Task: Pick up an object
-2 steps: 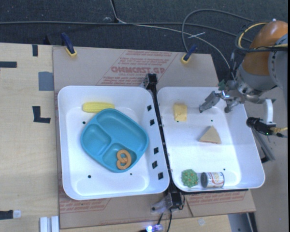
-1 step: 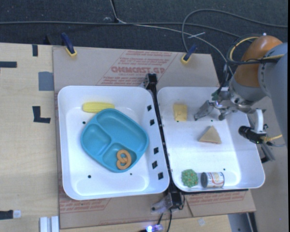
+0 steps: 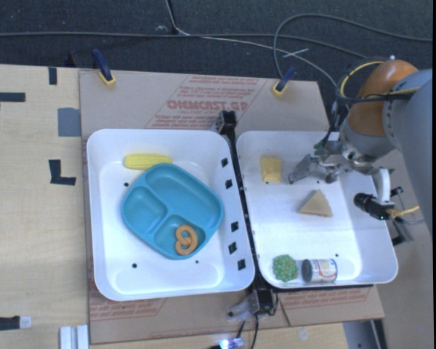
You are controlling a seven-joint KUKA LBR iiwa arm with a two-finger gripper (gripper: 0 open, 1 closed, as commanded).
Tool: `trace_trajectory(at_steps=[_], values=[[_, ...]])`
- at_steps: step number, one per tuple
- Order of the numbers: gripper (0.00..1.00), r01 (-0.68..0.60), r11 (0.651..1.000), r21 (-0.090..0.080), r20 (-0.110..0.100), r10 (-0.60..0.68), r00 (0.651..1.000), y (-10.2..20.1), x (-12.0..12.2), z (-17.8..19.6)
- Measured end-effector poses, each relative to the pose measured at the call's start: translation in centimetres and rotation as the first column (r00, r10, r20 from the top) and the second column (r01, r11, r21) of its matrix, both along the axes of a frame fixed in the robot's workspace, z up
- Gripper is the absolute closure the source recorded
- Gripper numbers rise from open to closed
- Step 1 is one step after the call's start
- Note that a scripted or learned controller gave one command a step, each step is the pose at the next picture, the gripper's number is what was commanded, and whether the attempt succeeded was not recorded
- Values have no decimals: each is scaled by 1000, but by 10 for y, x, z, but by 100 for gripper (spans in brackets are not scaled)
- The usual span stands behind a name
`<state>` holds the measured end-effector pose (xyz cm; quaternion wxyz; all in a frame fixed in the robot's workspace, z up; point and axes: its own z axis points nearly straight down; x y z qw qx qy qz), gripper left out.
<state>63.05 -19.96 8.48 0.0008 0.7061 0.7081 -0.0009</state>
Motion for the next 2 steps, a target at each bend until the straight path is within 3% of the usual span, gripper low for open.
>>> trace_trajectory(at_steps=[1,2], values=[[100,-2,1000,-4,5,2,1000,-1,1,13],[100,1,1000,1,4,-1,1000,-7,9,70]])
